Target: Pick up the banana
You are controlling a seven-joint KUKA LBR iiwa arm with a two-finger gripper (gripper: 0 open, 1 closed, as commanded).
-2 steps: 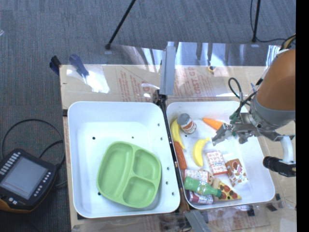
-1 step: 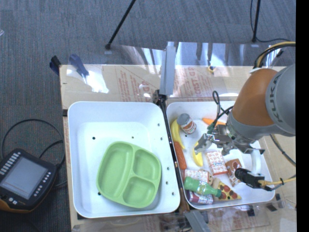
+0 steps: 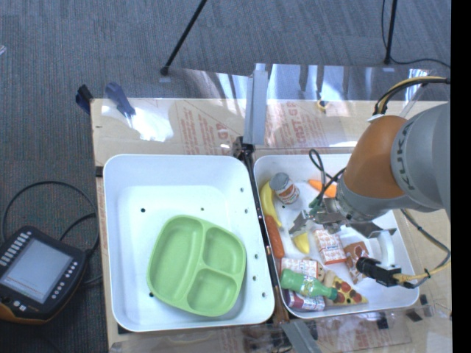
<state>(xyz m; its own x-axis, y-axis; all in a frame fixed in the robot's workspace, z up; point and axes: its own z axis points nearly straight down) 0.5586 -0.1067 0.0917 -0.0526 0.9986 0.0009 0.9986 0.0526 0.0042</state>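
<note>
The banana (image 3: 266, 201) lies in the right bin (image 3: 397, 296), along its left wall — a yellow curve running from near the bin's top edge down toward the middle. A long orange-red stick (image 3: 274, 240) lies just below it, along the same wall. A small jar (image 3: 284, 189) with a grey lid stands just right of the banana. The gripper (image 3: 303, 223) hangs low over the bin's middle, just right of the banana, above a small yellow piece (image 3: 301, 243); I cannot tell how the gripper stands. The arm (image 3: 390, 169), orange-banded, reaches in from the right. Near the bin's front lie a green bottle (image 3: 307, 284), a pizza slice (image 3: 346, 291) and small packets (image 3: 329, 246). The left bin (image 3: 129, 197) holds a green tray (image 3: 197, 265) with three compartments.
</note>
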